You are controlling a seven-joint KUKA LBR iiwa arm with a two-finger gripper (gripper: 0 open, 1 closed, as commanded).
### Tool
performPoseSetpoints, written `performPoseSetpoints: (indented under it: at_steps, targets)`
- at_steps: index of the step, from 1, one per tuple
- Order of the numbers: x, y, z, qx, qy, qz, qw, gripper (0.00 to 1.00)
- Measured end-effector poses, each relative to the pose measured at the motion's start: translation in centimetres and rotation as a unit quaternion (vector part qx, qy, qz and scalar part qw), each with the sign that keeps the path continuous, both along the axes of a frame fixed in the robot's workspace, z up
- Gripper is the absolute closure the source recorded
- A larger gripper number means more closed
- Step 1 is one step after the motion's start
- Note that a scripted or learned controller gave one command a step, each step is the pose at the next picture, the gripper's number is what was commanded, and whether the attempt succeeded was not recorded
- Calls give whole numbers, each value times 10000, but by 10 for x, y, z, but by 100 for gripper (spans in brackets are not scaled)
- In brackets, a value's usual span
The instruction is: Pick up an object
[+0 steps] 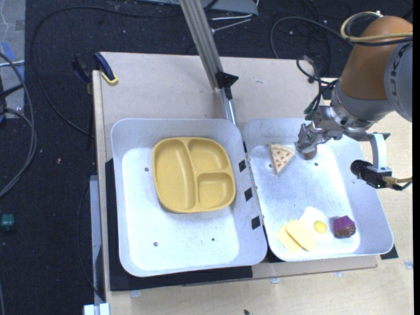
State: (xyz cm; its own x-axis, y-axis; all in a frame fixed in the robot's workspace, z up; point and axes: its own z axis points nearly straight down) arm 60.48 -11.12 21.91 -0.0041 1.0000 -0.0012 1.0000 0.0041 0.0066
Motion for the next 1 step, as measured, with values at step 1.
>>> performPoseSetpoints:
  at_steps: [1]
  targets:
    - [1,0,4,5,25,-6,10000,100]
